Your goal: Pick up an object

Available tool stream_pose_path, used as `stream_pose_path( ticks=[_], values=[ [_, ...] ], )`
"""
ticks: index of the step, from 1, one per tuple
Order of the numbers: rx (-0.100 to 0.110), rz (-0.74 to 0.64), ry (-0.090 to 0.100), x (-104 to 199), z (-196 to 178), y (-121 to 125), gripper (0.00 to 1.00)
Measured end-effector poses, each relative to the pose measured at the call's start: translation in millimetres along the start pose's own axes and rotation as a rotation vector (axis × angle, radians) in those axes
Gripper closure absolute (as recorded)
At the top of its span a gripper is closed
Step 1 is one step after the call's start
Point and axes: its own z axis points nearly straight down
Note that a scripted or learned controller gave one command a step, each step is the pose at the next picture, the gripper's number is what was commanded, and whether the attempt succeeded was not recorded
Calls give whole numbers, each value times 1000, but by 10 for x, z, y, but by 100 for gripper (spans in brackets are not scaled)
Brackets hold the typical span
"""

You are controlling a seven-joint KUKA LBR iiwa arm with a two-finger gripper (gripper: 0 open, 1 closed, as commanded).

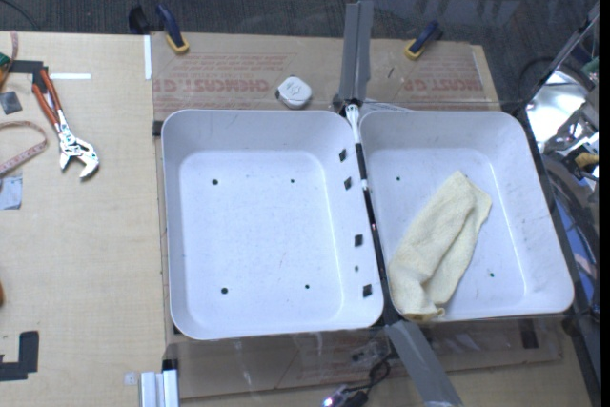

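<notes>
1 soft yellow cloth (440, 248) lies crumpled in the right bin (519, 140).
Light, limp, non-slippery; pinch a raised fold near its middle. Tool state: cannot tell.

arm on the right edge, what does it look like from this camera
Only a slice of the arm is in frame, just past the right bin. It is shiny silver-grey metal catching glare, with dark angular struts, thin dark cables and a few small coloured flecks. It is too cropped and glary to read markings or colour bands.
</notes>
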Motion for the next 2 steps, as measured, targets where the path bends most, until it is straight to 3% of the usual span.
stream_pose_path(
  ticks=[1, 2],
  values=[
    [2, 199, -1, -104, 752, -126, 0],
    [2, 337, -1, -348, 953, -42, 0]
  ],
)
